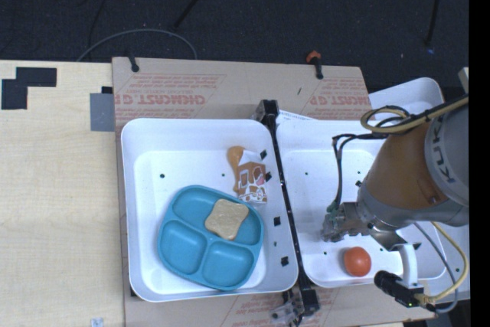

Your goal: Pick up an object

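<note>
In the right bin (321, 157) a small red-orange ball (357, 262) lies near the front wall. My gripper (336, 226) hangs low over this bin's floor, just up and left of the ball, and seems apart from it. In the left bin (145, 165) a blue divided plate (191, 249) carries a tan slice of bread (227, 219). Behind the plate lie a brown-and-white packet (251, 183) and a small orange-brown piece (236, 157).
The arm's orange band and grey body (409, 176) cover the right bin's right half, with black cables (383, 119) looping above. A black divider rail (279, 188) runs between the bins. Cardboard (230, 92) lies under both bins.
</note>
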`<state>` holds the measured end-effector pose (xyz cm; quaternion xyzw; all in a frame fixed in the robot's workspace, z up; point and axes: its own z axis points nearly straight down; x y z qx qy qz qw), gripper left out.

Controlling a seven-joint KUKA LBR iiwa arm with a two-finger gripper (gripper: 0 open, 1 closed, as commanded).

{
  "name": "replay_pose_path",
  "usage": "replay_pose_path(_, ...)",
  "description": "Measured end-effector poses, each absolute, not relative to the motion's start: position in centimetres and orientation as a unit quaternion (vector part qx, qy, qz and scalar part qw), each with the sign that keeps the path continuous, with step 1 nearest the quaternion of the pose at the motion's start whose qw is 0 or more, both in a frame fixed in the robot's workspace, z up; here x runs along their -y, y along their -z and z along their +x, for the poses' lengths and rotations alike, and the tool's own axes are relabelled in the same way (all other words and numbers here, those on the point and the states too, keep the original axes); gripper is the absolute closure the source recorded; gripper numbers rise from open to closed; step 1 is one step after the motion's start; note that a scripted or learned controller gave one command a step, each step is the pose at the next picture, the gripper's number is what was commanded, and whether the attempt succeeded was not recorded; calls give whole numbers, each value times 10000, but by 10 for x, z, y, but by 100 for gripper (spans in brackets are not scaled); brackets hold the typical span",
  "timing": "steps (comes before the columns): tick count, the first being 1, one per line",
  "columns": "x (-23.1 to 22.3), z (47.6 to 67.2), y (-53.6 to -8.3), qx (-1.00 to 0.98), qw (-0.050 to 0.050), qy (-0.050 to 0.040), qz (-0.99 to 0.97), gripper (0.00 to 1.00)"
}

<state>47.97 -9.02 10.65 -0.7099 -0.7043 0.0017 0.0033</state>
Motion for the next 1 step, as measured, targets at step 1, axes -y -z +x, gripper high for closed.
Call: replay_pose_path(1,101,478,-159,7051,8,-5,-7091,100)
